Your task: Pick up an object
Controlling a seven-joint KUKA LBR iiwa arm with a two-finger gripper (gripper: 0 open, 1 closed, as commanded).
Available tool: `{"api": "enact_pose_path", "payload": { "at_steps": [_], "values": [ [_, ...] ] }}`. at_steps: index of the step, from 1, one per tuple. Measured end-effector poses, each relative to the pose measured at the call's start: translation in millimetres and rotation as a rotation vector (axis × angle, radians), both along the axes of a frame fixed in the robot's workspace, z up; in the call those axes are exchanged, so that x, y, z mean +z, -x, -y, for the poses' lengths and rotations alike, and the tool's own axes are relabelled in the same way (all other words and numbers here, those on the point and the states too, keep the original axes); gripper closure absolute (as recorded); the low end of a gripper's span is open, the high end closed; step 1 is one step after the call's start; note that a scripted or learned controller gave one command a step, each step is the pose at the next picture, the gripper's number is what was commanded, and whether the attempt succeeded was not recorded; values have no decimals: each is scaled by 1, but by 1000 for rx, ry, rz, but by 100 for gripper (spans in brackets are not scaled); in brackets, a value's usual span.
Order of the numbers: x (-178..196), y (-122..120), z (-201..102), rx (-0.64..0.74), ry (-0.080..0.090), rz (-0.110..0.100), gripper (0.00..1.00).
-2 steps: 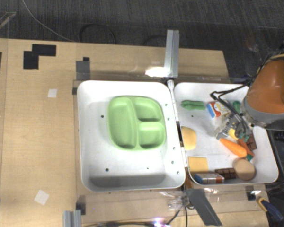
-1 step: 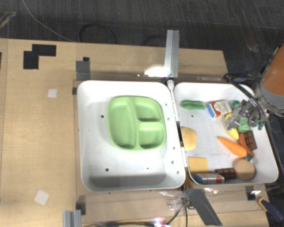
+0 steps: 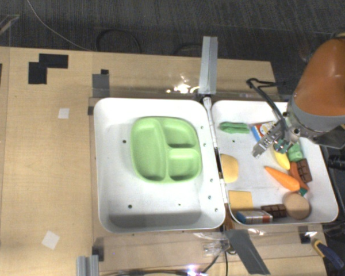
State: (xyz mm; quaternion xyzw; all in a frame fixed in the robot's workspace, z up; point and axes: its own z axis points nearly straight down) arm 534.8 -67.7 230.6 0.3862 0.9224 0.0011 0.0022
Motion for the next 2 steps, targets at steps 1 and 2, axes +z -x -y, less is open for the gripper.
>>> {"api": "enact_pose_path", "payload": {
  "at_steps": [1, 2],
  "values": [
    [-129, 39, 36, 357, 1, -5, 100],
    [-35, -112, 45, 394, 5, 9, 100]
  ]
}}
